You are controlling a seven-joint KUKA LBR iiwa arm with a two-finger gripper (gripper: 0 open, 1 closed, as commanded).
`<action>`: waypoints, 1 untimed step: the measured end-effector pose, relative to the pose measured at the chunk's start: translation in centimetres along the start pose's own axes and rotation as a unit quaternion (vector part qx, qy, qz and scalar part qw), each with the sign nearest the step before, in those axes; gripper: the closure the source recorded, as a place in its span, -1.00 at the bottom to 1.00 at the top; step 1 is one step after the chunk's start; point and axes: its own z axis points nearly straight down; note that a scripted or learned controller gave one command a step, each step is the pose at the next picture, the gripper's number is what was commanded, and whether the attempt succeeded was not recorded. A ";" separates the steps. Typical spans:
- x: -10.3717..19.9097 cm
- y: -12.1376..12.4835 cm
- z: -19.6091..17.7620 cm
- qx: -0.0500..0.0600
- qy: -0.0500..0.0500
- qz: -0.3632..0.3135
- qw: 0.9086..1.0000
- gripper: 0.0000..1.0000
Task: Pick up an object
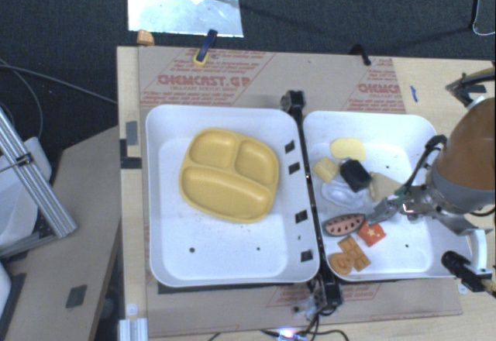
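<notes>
While the arm (465,169) leans in over the right bin (418,130), the tool (380,214) sits low by the red block (373,234) (can't tell its state), black thing (355,174) nearby.

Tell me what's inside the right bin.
Right bin holds yellow pieces, a black block, red square, orange waffle, brown oval. The gripper covers whatever lies beneath.
</notes>
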 end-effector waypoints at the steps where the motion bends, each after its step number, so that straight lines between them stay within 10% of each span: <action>1: 2.9 5.3 2.7 -0.005 -0.001 -0.004 1.000 -1.00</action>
